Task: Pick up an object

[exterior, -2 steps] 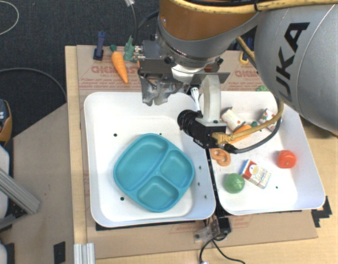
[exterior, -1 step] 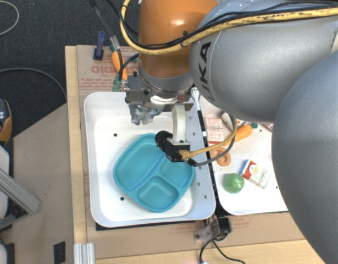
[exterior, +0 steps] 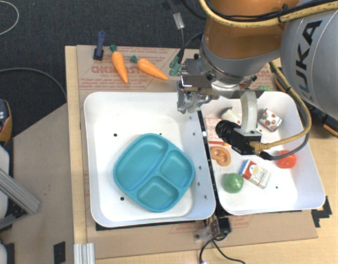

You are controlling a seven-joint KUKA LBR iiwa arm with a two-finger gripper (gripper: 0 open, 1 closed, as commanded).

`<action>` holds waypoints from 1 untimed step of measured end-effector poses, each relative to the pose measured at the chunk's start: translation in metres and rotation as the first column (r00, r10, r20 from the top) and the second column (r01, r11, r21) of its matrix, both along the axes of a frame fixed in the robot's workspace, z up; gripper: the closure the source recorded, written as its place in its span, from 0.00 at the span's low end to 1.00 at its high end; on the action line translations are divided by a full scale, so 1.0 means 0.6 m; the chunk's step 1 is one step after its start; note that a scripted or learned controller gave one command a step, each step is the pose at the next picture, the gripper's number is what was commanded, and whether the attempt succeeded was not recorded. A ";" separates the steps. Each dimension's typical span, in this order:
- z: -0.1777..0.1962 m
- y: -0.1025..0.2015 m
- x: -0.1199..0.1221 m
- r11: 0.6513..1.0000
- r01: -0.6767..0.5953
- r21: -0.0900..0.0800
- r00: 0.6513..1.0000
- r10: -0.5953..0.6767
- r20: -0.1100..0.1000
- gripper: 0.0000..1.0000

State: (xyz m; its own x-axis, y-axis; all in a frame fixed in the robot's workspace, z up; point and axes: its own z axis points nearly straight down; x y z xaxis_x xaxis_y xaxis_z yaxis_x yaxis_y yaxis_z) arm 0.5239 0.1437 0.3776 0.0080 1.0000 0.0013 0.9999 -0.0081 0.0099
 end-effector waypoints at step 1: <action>0.008 0.009 0.000 1.000 -0.008 0.000 1.000 0.008 -0.007 1.00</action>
